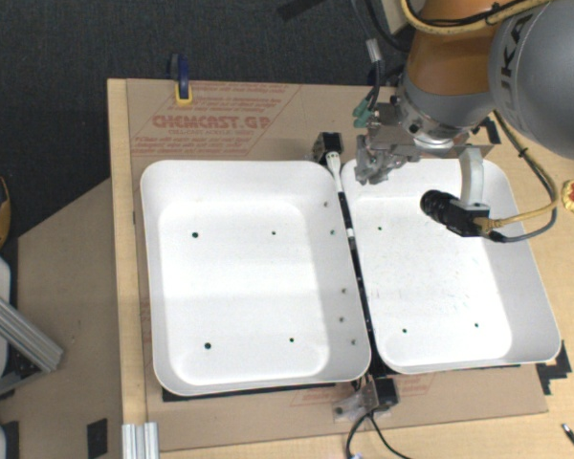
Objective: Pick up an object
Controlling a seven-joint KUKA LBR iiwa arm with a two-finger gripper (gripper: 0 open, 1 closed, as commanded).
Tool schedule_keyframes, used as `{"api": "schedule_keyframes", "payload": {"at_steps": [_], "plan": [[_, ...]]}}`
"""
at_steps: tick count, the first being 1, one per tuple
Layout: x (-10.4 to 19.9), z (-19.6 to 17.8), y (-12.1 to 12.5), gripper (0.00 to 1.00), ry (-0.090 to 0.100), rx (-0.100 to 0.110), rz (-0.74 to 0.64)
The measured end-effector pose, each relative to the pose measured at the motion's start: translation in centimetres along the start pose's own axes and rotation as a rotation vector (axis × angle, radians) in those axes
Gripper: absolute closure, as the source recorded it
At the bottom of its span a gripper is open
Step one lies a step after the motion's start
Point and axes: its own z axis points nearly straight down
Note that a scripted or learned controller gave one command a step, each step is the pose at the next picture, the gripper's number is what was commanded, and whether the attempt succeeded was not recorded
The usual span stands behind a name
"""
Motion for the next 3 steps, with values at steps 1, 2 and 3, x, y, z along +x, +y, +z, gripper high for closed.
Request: {"api": "schedule_keyframes", "payload": {"at_steps": [1,2,3], "plan": [[0.0,-0.5,0.3,1.0,-0.001,0.0,0.001],[-0.8,-3.0,0.3,1.0,-0.001,-0.002,0.002],[-1.1,-5.6,-3.6,1.0,0.0,0.004,0.003]]}}
